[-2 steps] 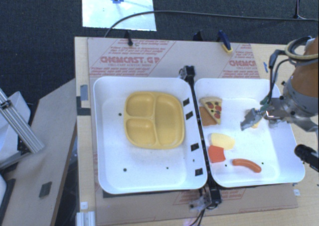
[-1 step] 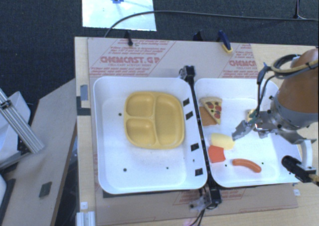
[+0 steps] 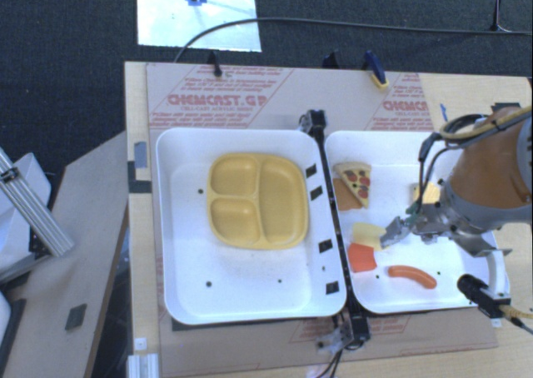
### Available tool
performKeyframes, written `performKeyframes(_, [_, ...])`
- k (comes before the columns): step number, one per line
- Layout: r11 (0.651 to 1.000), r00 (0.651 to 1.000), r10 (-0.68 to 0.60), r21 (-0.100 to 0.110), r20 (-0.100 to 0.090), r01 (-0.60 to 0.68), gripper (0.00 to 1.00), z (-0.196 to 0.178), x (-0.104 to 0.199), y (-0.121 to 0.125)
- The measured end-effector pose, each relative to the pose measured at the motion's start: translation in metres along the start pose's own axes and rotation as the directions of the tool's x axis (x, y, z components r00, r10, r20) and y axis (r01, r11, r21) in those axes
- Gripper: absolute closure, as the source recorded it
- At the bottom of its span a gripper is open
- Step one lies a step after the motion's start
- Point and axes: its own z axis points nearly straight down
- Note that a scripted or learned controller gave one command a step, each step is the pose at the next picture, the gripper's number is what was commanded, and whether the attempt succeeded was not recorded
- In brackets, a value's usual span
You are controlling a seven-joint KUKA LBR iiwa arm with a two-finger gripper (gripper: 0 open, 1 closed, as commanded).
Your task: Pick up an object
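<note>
Hovering in the right bin (image 3: 391, 305), the gripper (image 3: 395, 232) — grip unclear — has the yellow block (image 3: 366, 232) just at nine o'clock.

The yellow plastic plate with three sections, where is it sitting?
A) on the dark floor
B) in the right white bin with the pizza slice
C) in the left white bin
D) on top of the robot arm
C. The yellow plastic plate with three sections lies flat in the left white bin, while the toy pizza slice and orange toy sausage lie in the right white bin.
</note>
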Motion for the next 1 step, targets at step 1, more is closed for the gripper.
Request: performKeyframes(1, [1.000,1.000,0.000,-0.009,0.001,0.000,0.00,0.0499,-0.0004,0.0021])
